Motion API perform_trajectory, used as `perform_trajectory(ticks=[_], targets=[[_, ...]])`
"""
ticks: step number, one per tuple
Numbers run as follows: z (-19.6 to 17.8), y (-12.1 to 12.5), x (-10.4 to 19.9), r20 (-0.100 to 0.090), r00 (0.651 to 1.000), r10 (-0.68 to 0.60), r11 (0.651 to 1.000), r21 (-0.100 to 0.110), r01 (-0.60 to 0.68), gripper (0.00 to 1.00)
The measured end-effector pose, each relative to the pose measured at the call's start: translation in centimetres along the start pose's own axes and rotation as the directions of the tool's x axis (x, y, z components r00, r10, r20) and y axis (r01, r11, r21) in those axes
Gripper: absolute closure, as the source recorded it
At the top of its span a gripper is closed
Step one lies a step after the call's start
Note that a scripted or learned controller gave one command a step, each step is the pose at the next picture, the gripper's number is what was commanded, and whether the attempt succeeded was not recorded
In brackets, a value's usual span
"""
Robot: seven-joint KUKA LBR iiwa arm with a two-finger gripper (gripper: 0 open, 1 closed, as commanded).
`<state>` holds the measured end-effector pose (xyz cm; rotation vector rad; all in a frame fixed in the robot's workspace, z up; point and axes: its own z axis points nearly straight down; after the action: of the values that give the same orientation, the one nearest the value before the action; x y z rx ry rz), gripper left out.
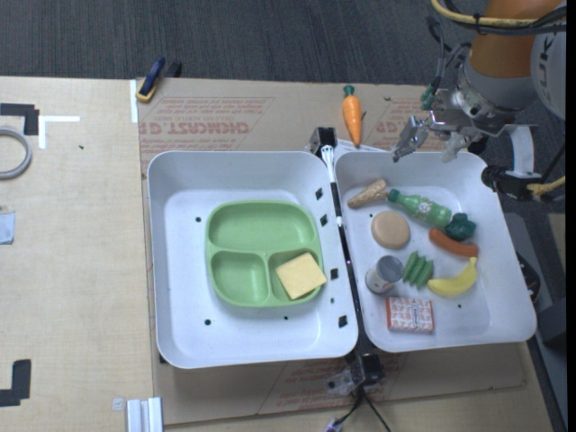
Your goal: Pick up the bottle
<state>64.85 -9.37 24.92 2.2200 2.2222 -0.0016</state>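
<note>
Two white bins sit side by side on the counter; landmark is the right bin. Nearest the camera inside it: a small red-and-white packet at the front, a metal can just behind it, green bean pods beside the can, a banana toward the right wall. Further back, a round tan bun, a red-orange sausage-like piece, a dark green lump. The bottle, green with a white label, lies on its side in the back half of the right bin, cap toward the bread stick, its base touching or just beside the green lump. Left of the right bin, the left bin holds a green divided plate with a yellow cheese-like block in one compartment.

Step in hand: approach, not yet a grasp. Gripper hangs over the back rim of the right bin, fingers spread, nothing between them, well apart from the bottle. Next move likely calls for coming forward and down over the bottle's middle, fingers turned across its long axis, keeping off the bun and the green lump crowding it.

Beyond the right bin's back rim: a toy carrot on the cardboard sheet, a blue marker at the counter's far edge, then dark floor.
</note>
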Motion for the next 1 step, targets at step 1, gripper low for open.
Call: perform_trajectory(ticks=[1], targets=[[-0.97, 0.04, -0.03, 0.001, 1.0, -0.002, 1.0, -0.001, 0.002, 1.0]])
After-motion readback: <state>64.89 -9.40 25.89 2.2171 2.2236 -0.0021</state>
